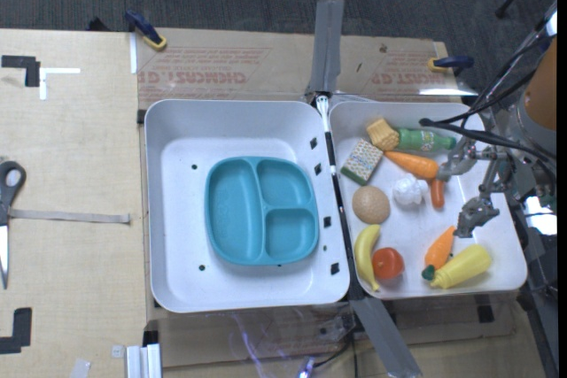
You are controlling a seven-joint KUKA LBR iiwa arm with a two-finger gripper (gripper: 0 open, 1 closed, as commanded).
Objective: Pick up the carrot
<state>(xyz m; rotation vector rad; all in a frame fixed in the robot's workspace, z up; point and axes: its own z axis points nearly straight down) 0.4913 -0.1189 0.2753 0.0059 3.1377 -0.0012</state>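
Note:
Two carrot-like pieces lie in the right bin (505,279). One orange carrot (413,163) lies near the back, just below a green bottle (426,139). A second carrot (438,248) with a green tip lies near the front, leaning against a yellow squash (462,266). A small orange stick (437,193) lies between them. My gripper (463,189) hangs over the bin's right side, open, with nothing between its fingers. One fingertip (454,164) is close to the back carrot's right end; the other (470,216) is just above the front carrot.
The right bin also holds a cracker (383,134), a speckled block (361,160), a brown potato (371,204), a white crumpled lump (407,192), a banana (366,254) and a tomato (387,263). A teal divided plate (262,210) sits in the left bin (168,190).

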